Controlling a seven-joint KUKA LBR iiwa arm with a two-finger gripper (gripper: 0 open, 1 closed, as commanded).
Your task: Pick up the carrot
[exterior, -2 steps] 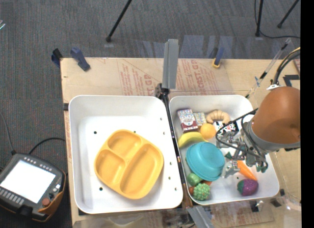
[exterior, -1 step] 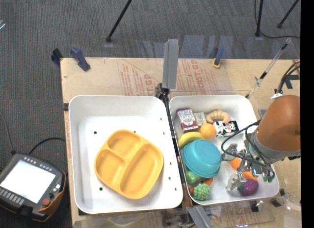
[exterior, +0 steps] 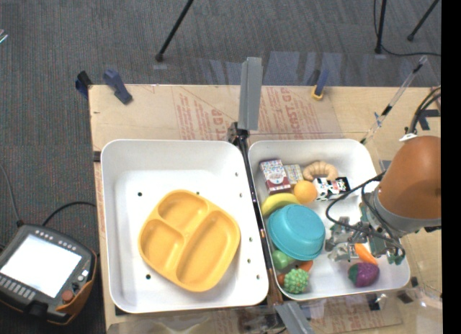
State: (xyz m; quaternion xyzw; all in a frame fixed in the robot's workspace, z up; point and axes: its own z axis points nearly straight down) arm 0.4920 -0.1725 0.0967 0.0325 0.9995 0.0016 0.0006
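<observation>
Two white bins sit side by side on the worktop. The left bin holds one yellow divided plate with three compartments. The right bin holds the rest: one teal bowl upside down near its middle, one banana at the bowl's 11 o'clock, one orange at its 12 o'clock, one croissant and two small cartons further up, one black-and-white toy, one green broccoli at 6 o'clock, one purple fruit.

One carrot lies at the bowl's 3 o'clock, just above the purple fruit. The gripper sits right over the carrot; whether its fingers are open or closed, I cannot tell
</observation>
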